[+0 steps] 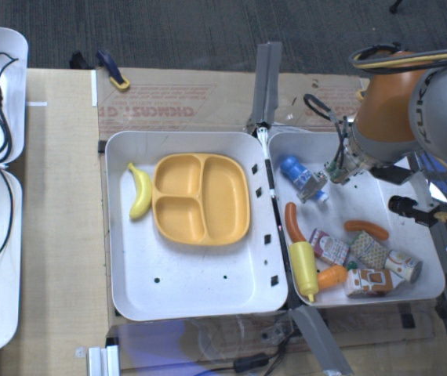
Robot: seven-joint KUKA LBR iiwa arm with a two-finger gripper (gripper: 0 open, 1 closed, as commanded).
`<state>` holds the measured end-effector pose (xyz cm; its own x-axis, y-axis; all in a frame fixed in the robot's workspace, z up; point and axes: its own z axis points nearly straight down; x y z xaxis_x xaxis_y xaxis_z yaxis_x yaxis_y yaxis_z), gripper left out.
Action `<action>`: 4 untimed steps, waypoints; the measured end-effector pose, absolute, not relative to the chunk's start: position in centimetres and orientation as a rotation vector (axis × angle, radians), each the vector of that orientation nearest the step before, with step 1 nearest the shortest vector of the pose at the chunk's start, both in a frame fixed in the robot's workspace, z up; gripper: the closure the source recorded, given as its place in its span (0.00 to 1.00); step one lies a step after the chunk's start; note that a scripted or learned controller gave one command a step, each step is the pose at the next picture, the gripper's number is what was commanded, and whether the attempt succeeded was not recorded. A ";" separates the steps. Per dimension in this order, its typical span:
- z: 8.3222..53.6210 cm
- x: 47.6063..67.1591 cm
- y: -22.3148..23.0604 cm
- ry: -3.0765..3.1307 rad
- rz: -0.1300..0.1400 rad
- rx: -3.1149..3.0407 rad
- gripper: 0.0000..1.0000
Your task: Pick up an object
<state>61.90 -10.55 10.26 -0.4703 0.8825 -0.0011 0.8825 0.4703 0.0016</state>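
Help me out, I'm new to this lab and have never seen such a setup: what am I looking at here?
One fixed camera looks down at a slant on a bench with two shallow white bins. The grey and orange machine on the right is a robot arm; its end effector hangs over the right bin, near a blue bottle. Whether it grips anything is unclear. That bin also holds toy food: two sausages, a mustard bottle, a carrot and small packets. The left bin holds a yellow divided plate and a banana beside it.
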 end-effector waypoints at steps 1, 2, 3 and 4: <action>9.2 61.6 -11.5 2.620 0.000 1.733 0.00; 19.2 61.7 -9.1 2.662 0.000 1.665 0.00; 9.2 63.1 -12.0 2.764 0.000 1.489 0.00; 10.1 63.1 -12.1 2.760 0.001 1.494 1.00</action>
